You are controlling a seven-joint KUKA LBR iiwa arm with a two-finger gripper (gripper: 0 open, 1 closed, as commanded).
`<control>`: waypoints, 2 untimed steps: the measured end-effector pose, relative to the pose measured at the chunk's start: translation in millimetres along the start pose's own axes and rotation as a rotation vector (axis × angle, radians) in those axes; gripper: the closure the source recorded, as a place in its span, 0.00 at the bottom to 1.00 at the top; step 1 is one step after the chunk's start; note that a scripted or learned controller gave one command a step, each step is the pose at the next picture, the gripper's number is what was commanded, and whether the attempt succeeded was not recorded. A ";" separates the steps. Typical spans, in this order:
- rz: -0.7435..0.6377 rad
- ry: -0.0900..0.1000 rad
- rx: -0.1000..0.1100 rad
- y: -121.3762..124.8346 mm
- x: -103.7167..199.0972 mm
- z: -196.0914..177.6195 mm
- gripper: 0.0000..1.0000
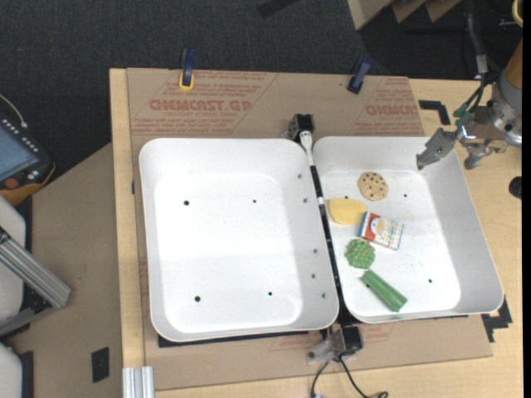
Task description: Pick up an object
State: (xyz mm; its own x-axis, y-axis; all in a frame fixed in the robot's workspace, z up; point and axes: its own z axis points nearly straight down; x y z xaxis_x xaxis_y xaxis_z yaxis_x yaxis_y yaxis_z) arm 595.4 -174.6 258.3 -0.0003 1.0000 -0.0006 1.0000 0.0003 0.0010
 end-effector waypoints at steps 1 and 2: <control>-0.001 -0.001 -0.004 0.7 -0.1 -11.1 1.00; 0.007 0.002 0.011 -53.4 -48.0 65.3 1.00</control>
State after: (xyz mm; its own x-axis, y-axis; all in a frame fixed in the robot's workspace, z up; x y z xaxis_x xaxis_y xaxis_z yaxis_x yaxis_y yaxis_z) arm 542.1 -222.7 193.0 0.0071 1.0000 0.0010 0.9999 -0.0071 -0.0098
